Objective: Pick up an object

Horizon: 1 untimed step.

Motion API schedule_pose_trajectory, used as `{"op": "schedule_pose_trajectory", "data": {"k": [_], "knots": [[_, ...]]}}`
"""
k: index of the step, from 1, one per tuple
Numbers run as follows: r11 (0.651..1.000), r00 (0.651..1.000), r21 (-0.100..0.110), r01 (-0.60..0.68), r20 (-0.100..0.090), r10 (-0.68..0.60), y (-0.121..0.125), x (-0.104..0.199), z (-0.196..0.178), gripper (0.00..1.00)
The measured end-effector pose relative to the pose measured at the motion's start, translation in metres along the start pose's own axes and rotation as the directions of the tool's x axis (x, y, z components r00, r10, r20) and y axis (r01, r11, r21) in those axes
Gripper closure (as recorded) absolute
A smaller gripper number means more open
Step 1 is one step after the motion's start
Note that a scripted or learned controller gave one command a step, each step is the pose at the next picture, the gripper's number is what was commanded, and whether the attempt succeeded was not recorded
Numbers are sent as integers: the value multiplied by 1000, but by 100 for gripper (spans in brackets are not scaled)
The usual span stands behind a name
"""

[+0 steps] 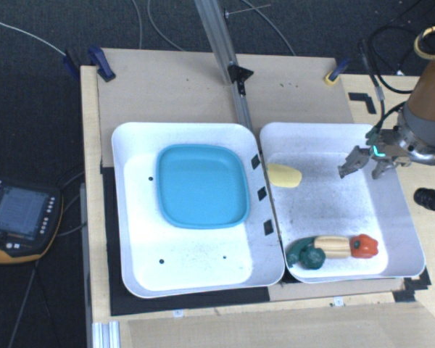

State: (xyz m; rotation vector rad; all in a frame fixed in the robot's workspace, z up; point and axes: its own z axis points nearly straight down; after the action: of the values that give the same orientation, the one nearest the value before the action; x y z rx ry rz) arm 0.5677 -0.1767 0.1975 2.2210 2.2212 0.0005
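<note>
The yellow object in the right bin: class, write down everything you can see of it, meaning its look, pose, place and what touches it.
The yellow object is a small, pale yellow, rounded lump, longer than it is tall, with a smooth matte surface; its material cannot be told. It lies flat on the floor of the right bin, at the bin's left wall, in the far half. Nothing else touches it. The end effector hangs well to its right, apart from it.

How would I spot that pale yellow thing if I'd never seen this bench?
Find the right bin, the one the gripper hovers over. Look along its left wall, near the far end: the yellow piece lies there alone. Its neighbours, a green, tan and red cluster, sit at the near edge.
</note>
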Motion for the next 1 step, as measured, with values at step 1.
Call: {"op": "schedule_pose_trajectory", "data": {"k": [1], "knots": [[1000, 1000, 0, 0, 0, 0, 0, 0, 0, 0]]}}
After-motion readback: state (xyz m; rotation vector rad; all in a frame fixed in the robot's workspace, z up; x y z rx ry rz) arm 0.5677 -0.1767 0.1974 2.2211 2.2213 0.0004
